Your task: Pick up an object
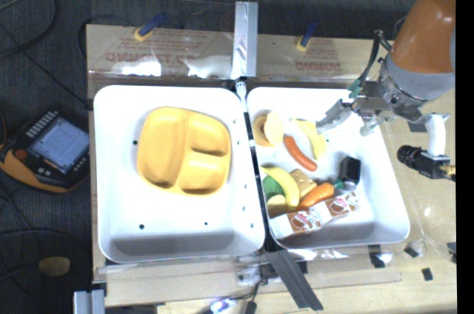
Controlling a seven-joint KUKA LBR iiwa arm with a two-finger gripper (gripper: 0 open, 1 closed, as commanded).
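Note:
The right white bin (391, 179) holds several toy foods: a red sausage (300, 153), a yellow banana (286, 186), an orange carrot (318, 194), a small black block (349, 169), a round bun (261, 129) and a printed carton (326, 213). My gripper (348, 122) hangs over the bin's far right part, above and to the right of the sausage. Its two fingers stand apart, open, with nothing between them. The black block lies just below it in the view.
The left white bin (111, 157) holds a yellow divided plate (184, 149). A metal divider (246, 38) stands behind the bins' shared wall. A handheld device (52, 146) lies on the floor at the left.

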